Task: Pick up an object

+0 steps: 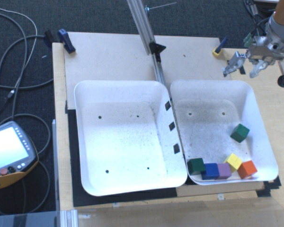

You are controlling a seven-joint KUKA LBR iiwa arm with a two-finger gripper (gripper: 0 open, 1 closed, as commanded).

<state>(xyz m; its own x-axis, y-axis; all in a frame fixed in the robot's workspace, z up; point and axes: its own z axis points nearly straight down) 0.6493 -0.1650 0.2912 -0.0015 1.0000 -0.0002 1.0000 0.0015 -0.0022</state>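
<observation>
Objects are all in the right bin [253, 109], six blocks total. Five sit clustered along its near edge: dark green block [195, 165] at the left end, blue block [210, 170] touching it, purple block [224, 170] touching the blue one, yellow block [234, 161] just behind and right of purple, orange block [246, 169] at the right end, next to the yellow one. A second green block [239, 132] sits apart from the row, further back toward the bin's right wall, tilted on a corner relative to the bin sides.

Hand [246, 68] is up at the far right corner of the right bin, above the rim, off the bin floor and well apart from every block. Two fingers [233, 64] are visibly spread with a gap between them; nothing is between them, so it's open and holding nothing. Grey wrist and a bit of orange band show above it at the frame's right edge.

Left bin [85, 98] sits beside the right one, their inner walls touching; speckled floor. Three small black tabs run down the seam between the bins.

Surface [113, 56] is a light board under both bins. An aluminium rail [141, 18] runs diagonally from the top of the frame down to the seam. Blue clamp [66, 40] at the surface's far left corner, a yellow-and-blue clamp [218, 49] near the far right. Pendant [9, 150] with lit screen lies on the floor at left, cables [19, 56] looping behind it.
</observation>
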